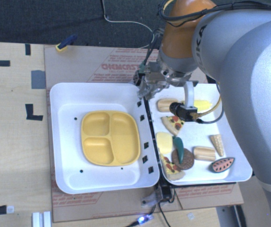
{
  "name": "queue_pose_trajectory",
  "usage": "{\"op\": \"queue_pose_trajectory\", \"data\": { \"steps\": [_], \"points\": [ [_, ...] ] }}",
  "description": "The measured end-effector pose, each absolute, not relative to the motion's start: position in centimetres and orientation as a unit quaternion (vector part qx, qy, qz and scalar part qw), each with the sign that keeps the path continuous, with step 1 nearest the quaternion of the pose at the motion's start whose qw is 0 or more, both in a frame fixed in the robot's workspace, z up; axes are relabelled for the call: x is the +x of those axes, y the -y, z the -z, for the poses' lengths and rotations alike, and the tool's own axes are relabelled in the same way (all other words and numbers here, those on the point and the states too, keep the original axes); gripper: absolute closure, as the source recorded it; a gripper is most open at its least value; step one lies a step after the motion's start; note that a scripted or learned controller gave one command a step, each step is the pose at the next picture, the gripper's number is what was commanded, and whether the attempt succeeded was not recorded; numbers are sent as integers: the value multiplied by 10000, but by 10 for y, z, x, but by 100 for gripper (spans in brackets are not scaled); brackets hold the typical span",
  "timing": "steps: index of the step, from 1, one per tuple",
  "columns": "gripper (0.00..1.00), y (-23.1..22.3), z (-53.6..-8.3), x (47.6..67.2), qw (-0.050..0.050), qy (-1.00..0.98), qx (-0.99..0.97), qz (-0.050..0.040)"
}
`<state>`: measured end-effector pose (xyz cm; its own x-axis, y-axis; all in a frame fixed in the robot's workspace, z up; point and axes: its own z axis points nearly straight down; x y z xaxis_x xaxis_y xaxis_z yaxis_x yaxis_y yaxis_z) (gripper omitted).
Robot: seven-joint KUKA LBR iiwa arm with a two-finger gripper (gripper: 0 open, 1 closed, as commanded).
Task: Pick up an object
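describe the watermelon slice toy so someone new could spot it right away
Start at the right white bin, the one crowded with small toy foods. Go to its near right corner, where the watermelon slice lies just below a tan cone and right of a beige cylinder. It alone is a dark-edged wedge with a red face dotted by black seeds.
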<state>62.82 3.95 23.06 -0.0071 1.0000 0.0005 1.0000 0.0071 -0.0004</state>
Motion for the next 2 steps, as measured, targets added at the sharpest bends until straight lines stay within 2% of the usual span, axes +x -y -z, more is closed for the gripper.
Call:
{"op": "queue_pose_trajectory", "data": {
  "steps": [1,2],
  "points": [
    [100,-56,-227,625,6,7080,-7062,-11],
    [100,-50,-216,626,4,7075,-7067,-18]
  ]
}}
